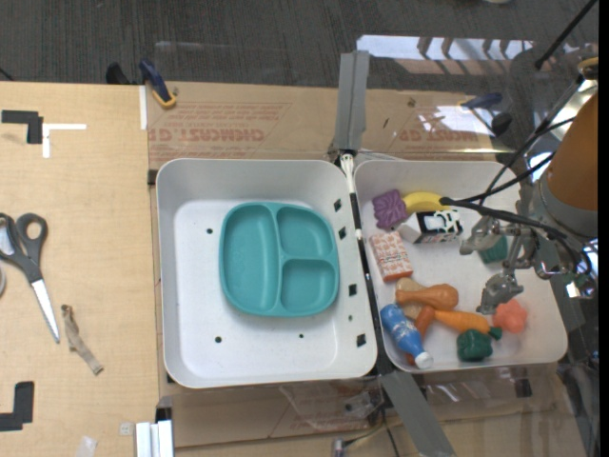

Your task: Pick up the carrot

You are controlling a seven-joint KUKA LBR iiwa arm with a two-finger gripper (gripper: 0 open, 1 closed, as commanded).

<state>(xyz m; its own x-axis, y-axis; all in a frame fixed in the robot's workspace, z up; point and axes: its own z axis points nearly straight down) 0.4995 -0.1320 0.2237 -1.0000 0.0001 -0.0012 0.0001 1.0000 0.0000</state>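
Since the carrot (462, 320) lies low in the right bin (547, 350) — wedged among toys — the end effector (497, 288) hangs just above it, its grip state impossible to tell.

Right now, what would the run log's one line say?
pincer: above right bin | carrot: lying in bin, not held | pickup: not done

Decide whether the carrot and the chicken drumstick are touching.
Touching: in the camera view the carrot lies against the lower edge of the chicken drumstick, with no white bin floor between them.
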